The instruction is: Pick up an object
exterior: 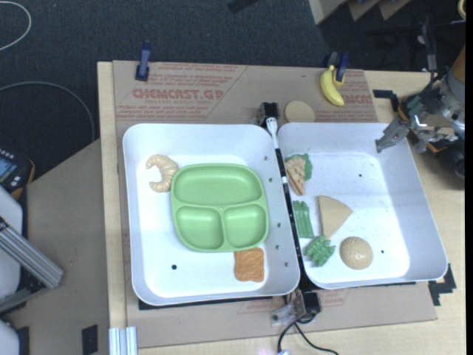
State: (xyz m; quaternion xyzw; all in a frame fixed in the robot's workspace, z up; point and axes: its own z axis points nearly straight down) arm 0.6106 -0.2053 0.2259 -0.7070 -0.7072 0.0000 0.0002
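Farthest to the left of the pincer, the left bin point(140, 220) is a shallow white tray with rounded corners and a smooth, slightly glossy floor. In it, a pale, ridged croissant point(161, 171) curls like a hook, touching the upper left corner of a matte green plate point(220, 206), which is moulded into one long compartment above two smaller ones. Just below the plate lies an orange, rough-surfaced slab point(250, 264), perhaps toast or fried meat.

Behind the bins, brown cardboard point(222, 95) bears red print reading "CHEMCAST G.P", partly faded.

Closer to the pincer, the right bin point(399, 198) holds a grilled sandwich with a green leaf point(298, 171), a green ribbed strip point(301, 219), a tan wedge like cheese point(334, 214), a knobbly green floret point(320, 250) and a round beige bun point(356, 253). All of these lie well down and left of the pincer. Beyond the bin's far rim sit a flat tan disc point(299, 112) and a smooth yellow banana point(332, 87).

The pincer point(390, 137) hangs over the right bin's upper right corner, with one grey finger slanting down-left from the wrist; whether it is spread or pressed together cannot be told. Nothing is visibly between its tips.
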